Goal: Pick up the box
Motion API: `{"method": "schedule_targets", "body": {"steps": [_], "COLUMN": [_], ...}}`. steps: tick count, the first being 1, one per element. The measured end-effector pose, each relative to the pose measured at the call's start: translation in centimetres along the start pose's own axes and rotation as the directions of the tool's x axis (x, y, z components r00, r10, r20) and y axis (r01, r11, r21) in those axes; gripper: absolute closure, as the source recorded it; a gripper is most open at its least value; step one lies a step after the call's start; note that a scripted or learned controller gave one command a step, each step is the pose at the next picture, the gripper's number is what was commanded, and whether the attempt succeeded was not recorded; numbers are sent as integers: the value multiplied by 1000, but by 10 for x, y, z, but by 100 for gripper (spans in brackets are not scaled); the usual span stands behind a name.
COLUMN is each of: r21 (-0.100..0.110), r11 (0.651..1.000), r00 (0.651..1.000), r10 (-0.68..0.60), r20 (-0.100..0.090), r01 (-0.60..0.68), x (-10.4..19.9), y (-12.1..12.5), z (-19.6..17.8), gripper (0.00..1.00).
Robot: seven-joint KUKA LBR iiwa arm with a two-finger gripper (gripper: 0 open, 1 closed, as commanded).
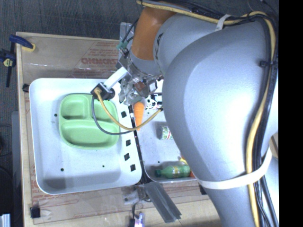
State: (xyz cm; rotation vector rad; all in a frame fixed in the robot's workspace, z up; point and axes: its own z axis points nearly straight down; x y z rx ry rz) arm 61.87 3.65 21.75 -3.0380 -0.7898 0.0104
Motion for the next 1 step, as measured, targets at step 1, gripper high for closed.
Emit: {"method": "schedule_targets", "body": {"steps": [1], "r21": [3], "r11": [1000], "r00": [1000], "r10": [-6], "r20": [3], "r01": [6], "x": [1], "y": [-1], "z": [-9], "gripper": [100]}}
